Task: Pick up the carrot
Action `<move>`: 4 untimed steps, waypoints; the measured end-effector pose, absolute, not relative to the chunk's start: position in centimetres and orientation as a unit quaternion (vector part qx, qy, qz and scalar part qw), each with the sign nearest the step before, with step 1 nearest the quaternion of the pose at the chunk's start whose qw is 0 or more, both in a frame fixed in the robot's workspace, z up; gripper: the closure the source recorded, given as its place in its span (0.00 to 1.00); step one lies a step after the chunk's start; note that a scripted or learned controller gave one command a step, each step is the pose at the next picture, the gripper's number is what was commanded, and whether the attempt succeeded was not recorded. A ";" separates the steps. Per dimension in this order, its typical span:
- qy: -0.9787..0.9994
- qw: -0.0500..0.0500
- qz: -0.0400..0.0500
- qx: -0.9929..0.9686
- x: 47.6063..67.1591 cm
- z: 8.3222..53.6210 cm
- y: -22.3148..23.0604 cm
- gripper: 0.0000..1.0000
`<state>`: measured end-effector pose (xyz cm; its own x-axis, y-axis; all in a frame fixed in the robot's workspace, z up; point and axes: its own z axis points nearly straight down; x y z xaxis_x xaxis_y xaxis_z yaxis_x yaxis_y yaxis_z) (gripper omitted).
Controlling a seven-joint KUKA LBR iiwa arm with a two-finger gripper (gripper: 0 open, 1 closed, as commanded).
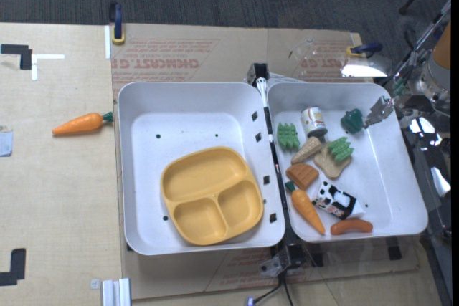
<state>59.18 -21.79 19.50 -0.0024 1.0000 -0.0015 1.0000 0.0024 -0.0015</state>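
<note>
Carrot [307,211] lies at the near left of the right bin [401,183], beside a sausage [351,226]. Farther right, the gripper [378,111] hovers by a green toy [352,120], fingers narrowly parted, holding nothing.

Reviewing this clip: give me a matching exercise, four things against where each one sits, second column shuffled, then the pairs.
Things:
1. yellow plate
2. carrot with the green top
3. small can
4. end effector

Places:
A. on the bench, left of both bins
B. in the left bin
C. over the upper right part of the right bin, by a dark green toy
D. in the right bin, near its back wall

Pairs: 1-B, 2-A, 3-D, 4-C
</note>
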 end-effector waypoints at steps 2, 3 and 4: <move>0.813 0.003 0.000 0.582 64.0 43.3 -14.8 0.00; 0.815 0.007 -0.001 0.580 64.2 44.1 -14.8 1.00; 0.894 0.002 -0.001 0.448 54.3 44.6 -10.7 1.00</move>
<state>54.30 -10.74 44.57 -0.5980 0.8015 -0.0045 0.8015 0.5980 0.0007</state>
